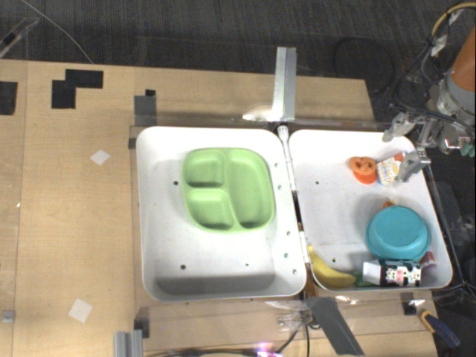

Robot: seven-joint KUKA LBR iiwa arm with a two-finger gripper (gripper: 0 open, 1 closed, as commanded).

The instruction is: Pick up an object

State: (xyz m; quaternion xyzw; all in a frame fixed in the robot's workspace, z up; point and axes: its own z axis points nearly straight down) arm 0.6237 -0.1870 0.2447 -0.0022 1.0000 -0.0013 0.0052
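Jaws (416, 149) are sitting over the far right corner of the right bin (327, 222), hanging off the grey arm (457, 88) that comes in from the right. Honestly can't tell if they're spread or pressed together, it's just a tangle of metal bits from this angle, and nothing obvious is between them.

Just beside the jaws, toward the bin's middle, there's a small white packet (389, 171) and next to that an orange toy thing (364, 169). Nearer the camera from the jaws is a teal bowl (399, 232), upside down by the look of it. Past that, along the bin's near edge, a banana (329, 271) and a small black-and-white carton (401, 274) with something green next to it.

Well off to the jaws' far side, the left bin (160, 222) holds a green divided plate (226, 188). Both bins sit on the wooden desk (67, 222).
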